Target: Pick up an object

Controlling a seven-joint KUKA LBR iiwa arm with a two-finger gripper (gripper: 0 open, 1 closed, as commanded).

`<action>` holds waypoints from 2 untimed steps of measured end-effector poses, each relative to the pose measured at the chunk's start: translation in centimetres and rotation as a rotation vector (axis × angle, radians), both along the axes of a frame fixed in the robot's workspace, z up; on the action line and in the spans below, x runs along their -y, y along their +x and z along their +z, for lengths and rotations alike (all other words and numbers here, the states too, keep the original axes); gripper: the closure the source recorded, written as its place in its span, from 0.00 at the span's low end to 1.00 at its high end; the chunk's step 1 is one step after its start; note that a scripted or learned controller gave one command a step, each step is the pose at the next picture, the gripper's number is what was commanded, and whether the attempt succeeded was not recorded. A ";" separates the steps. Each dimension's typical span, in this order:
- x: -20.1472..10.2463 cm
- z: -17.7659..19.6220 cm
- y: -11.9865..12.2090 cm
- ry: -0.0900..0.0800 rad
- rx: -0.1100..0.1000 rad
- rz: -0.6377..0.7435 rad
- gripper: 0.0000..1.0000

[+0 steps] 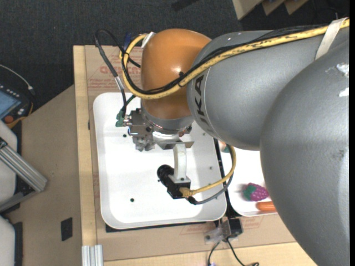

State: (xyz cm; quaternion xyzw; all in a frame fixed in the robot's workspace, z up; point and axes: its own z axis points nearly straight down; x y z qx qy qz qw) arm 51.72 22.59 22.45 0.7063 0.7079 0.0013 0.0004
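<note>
The arm [260,93] is reaching across from the right and the tool [145,140] hangs low over the left bin [111,165], under the big orange band [166,71]. Honestly can't tell what state the tool is in, the wrist blocks most of it from this angle.

I don't see anything to grab under it in the left bin, just bare white floor and a couple of tiny dark specks. The actual objects sit over in the right bin [244,206]: a purple grape toy [255,192] and something orange [266,206] just beside it, peeking out from under the arm.

So I'd call this the reach/search step, nothing picked yet. The next move probably means swinging over to the right bin, lining up above the grapes and coming straight down. Tight spot near the bin wall, so an easy miss.
</note>
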 end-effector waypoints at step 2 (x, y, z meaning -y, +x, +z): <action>0.5 1.3 0.3 0.000 -0.001 -0.003 1.00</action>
